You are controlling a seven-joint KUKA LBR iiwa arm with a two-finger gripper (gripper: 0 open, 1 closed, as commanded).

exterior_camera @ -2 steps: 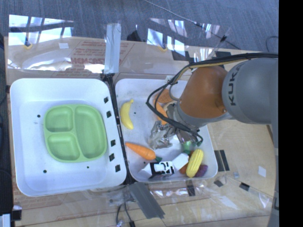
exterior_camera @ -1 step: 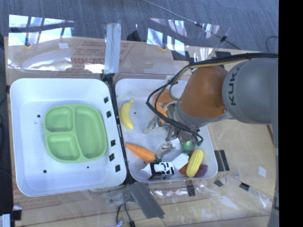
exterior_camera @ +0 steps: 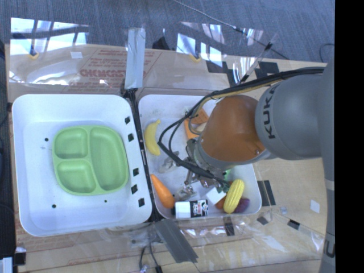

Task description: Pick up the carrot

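Observation:
The carrot (exterior_camera: 162,193) is orange and tapered. It lies in the right bin (exterior_camera: 170,104) against the near-left wall, pointing towards the front. My gripper (exterior_camera: 192,180) hangs low over the bin floor just right of the carrot, a short gap away, under the orange wrist band (exterior_camera: 230,132). Nothing shows held in it. The arm's bulk hides the middle of the bin.
In the right bin, a yellow banana (exterior_camera: 151,137) lies by the left wall and a corn cob (exterior_camera: 234,195) and white bottle (exterior_camera: 190,209) sit at the front. An orange object (exterior_camera: 195,125) peeks from behind the wrist. The left bin (exterior_camera: 23,152) holds a green divided plate (exterior_camera: 91,159).

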